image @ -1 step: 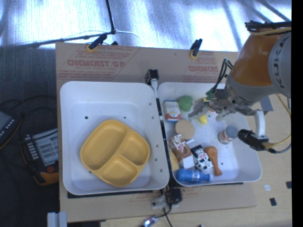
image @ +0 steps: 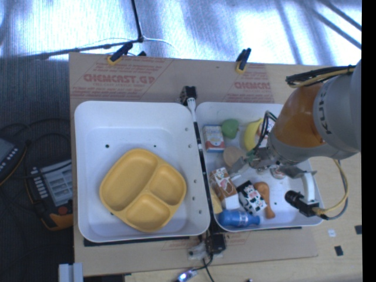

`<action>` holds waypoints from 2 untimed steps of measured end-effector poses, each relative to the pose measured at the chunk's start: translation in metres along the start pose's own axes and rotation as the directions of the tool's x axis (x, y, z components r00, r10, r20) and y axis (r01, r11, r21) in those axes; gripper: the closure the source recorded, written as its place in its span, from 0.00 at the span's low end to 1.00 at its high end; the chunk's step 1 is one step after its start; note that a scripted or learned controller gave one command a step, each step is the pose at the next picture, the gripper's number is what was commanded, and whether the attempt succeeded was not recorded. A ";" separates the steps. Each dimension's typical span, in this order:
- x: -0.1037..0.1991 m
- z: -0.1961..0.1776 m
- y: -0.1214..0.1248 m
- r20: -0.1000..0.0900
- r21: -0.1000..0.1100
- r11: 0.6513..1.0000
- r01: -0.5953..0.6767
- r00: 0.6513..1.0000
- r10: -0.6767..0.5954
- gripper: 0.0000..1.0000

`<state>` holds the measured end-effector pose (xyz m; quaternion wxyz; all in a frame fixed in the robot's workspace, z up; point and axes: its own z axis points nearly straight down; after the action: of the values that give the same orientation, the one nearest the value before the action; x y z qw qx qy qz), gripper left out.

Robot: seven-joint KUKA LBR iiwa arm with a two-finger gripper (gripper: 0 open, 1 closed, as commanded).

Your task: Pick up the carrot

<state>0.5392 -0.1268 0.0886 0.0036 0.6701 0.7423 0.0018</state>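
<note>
- The board (image: 117,78) is lying under both bins, with two yellow clamps (image: 242,60) gripping its far edge.
- The arm (image: 320,119) is reaching in from the right, its orange band hanging over the right bin's far right corner.
- The left bin (image: 100,116) is sitting beside the right bin (image: 294,219), their inner walls touching.
- A yellow plate (image: 143,189) with three compartments is resting in the left bin, toward its near edge.
- The gripper (image: 261,157) is hovering over the middle of the right bin; I cannot tell how far its jaws are standing apart, or whether anything is between them.
- A blue bottle (image: 236,218) is lying along the right bin's near wall.
- A yellow fruit (image: 252,134) is sitting near the far wall, partly hidden by the arm.
- A carton (image: 214,138) is standing at the far left corner of the right bin.
- A black-and-white toy (image: 251,197) is lying just left of the carrot.
- The carrot (image: 264,197) is lying near the right bin's near wall, just below the gripper and apart from it.
- A green ball (image: 230,127) is sitting between carton and fruit.
</note>
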 end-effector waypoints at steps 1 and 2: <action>-0.032 -0.001 -0.021 -0.007 -0.007 0.994 0.109 0.994 -0.109 0.00; -0.035 -0.011 -0.021 -0.002 -0.008 0.994 0.105 0.994 -0.105 1.00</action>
<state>0.5220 -0.1639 0.1000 0.0057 0.6301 0.7765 0.0053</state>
